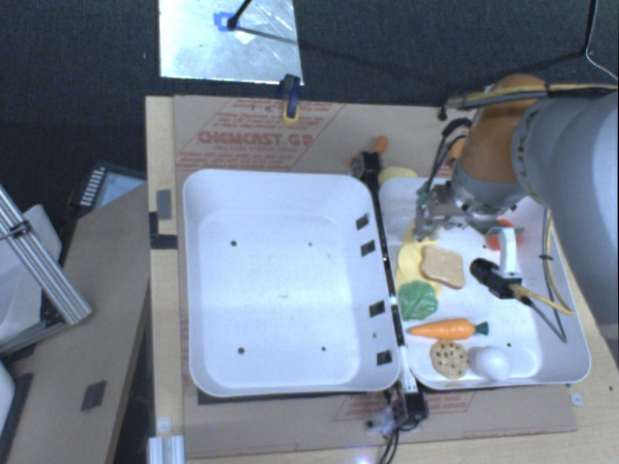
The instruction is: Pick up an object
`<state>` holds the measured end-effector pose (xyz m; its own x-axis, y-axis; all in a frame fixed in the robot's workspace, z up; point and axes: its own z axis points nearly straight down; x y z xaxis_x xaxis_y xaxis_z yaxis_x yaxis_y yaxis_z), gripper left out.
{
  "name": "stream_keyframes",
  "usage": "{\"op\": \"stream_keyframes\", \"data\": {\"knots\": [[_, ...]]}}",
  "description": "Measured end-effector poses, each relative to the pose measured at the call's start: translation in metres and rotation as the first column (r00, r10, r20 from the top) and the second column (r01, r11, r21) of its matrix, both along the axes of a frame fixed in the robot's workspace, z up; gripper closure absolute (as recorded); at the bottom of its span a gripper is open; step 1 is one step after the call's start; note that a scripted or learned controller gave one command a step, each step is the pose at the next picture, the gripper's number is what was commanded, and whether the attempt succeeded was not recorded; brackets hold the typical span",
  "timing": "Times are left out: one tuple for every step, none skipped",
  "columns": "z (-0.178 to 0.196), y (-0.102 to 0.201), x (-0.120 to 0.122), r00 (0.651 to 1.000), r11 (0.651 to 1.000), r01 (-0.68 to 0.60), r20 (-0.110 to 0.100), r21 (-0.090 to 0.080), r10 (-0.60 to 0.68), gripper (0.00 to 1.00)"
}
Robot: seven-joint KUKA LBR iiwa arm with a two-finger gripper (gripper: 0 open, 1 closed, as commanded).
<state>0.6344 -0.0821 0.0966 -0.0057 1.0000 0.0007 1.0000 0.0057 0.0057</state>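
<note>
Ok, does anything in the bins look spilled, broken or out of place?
Nothing stands out. The toy food, such as the carrot, cookie and bread slice, lies loose inside the right bin, with nothing over its rim.

Two white bins (280,278) sit on the tan bench (251,133) with red lettering. By the orange carrot (443,330) with its green tip: a green leaf (418,300), speckled brown cookie (448,359), white egg (492,362), tan-crusted bread slice (443,267).

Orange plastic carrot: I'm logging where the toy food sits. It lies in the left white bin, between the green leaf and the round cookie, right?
Not quite. The camera view shows the orange plastic carrot in the right white bin, not the left one. It does lie between the green leaf and the round cookie.
</note>
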Motion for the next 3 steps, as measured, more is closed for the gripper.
{"op": "stream_keyframes", "data": {"knots": [[0.199,0.023,0.038,1.000,1.000,-0.002,0.016,-0.002,0.002,1.00],[0.123,0.044,-0.011,1.000,1.000,0.004,-0.012,0.001,-0.004,1.00],[0.224,0.104,0.023,1.000,1.000,-0.005,0.009,0.001,0.005,1.00]]}}
